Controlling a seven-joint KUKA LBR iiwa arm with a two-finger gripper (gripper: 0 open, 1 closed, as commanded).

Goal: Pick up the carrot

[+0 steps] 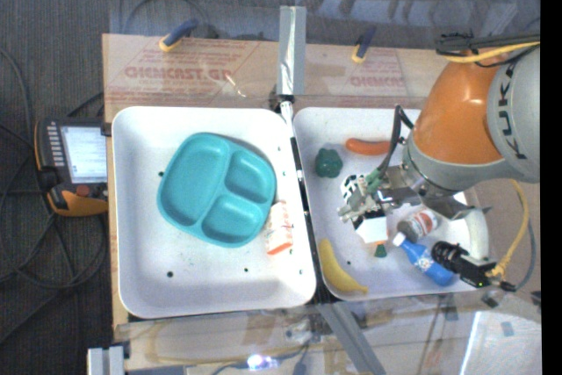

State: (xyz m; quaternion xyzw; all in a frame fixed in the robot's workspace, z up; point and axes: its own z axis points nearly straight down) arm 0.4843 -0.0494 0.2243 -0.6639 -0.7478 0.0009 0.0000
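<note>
The carrot is a slim orange stick lying flat near the back wall of the right bin. Its right end runs under the arm. My gripper hovers over the middle of that bin, a short way in front of the carrot and apart from it. Whether its fingers are open or shut is not clear from this angle.
In the right bin lie a dark green lump, a yellow banana at the front left, a blue bottle and a small green piece. The left bin holds a turquoise divided plate and a white-orange packet.
</note>
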